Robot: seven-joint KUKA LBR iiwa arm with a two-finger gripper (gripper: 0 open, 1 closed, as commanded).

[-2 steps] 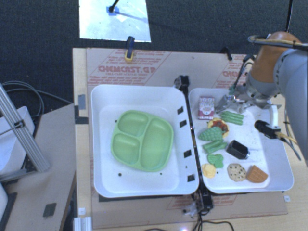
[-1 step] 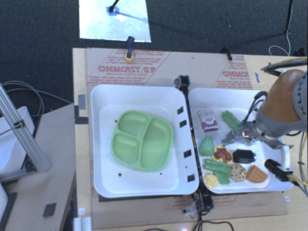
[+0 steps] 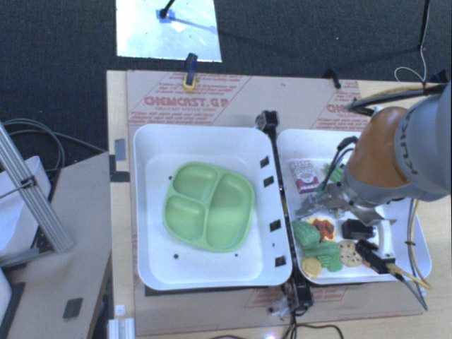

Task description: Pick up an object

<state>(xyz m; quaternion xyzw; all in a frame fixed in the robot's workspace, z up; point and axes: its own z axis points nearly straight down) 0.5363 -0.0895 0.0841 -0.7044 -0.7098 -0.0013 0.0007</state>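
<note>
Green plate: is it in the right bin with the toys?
No, the green plate lies alone in the left bin; the toys are in the right bin.

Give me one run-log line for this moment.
arm: over right bin | end effector: low among toys | left bin: green tray | grasp: unconfirmed

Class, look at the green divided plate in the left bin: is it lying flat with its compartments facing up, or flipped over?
Flat and right side up: the green divided plate shows all three hollow compartments facing the camera, resting on the left bin floor.
</note>
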